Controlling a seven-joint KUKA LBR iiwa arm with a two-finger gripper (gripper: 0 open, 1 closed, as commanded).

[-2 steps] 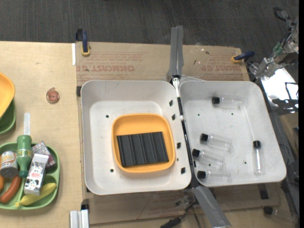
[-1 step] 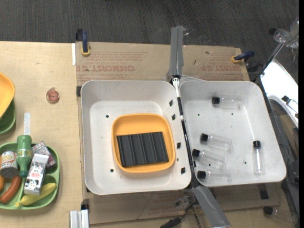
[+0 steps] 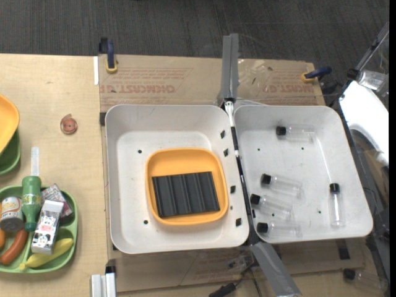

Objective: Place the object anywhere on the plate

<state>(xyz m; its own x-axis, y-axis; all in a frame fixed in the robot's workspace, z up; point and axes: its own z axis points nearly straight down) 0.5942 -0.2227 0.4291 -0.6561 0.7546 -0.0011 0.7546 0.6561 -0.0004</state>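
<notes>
Task objects: five clear plastic vials with black caps lie in the right bin (image 3: 346, 166), all on their sides.
Upper vial (image 3: 294, 131): near the bin's far wall, cap pointing left.
Middle vial (image 3: 279, 185): left of the bin's centre, cap at its left end.
Lower-left vials: one (image 3: 270, 205) just below the middle vial, another (image 3: 278, 229) near the bin's front wall; both caps sit close to the divider between the bins.
Right vial (image 3: 335, 204): lies lengthwise near the bin's right side, cap at the far end, well apart from the others.
Plate (image 3: 185, 159): orange, rounded square, in the middle of the left bin (image 3: 124, 166); a dark ribbed insert (image 3: 185, 193) rests inside it. None of the vials touches it.
End effector: I cannot tell whether it is open or closed; a white and grey part of the robot (image 3: 366, 113) shows at the right edge, beyond the right bin.
Table (image 3: 55, 91): light wood, with cardboard (image 3: 167, 85) under the bins' far side, held by clamps.
Left side of table: a green tray (image 3: 62, 252) holding toy food, a green bottle (image 3: 31, 202) and a small carton (image 3: 44, 228); an orange bowl edge (image 3: 6, 125) above it; a small pink round item (image 3: 68, 124) lies alone.
</notes>
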